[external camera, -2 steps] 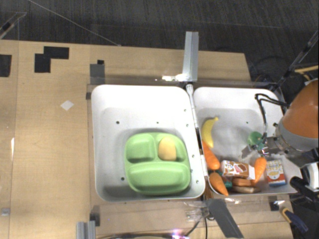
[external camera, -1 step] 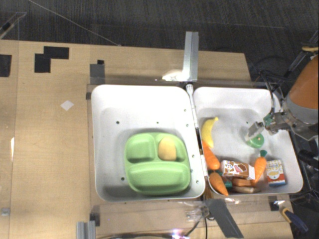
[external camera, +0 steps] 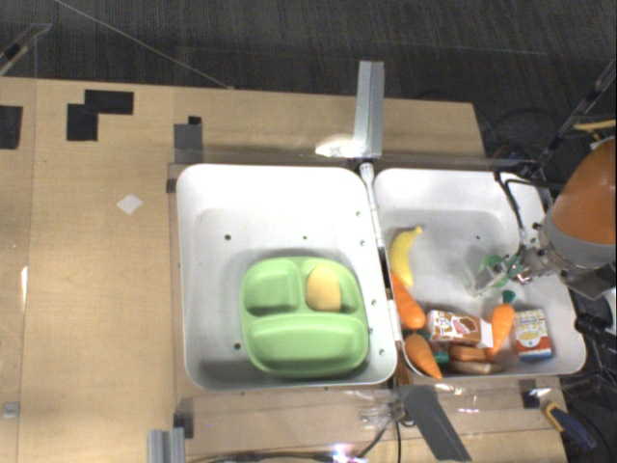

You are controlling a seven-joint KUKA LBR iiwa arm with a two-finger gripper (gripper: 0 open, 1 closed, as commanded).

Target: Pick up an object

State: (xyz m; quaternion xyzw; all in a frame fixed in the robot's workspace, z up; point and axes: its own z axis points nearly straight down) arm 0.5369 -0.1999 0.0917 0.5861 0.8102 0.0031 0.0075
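claw (external camera: 501,270) | over right bin (external camera: 453,196) | near orange carrot (external camera: 502,324)

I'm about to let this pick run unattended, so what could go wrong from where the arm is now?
1. The gripper sits over bare floor of the right bin, apart from the toys, so it may close on nothing.
2. The carrots, small cartons and sausage are packed together at the near wall; it may drag neighbours.
3. The banana lies against the divider, leaving little finger room.
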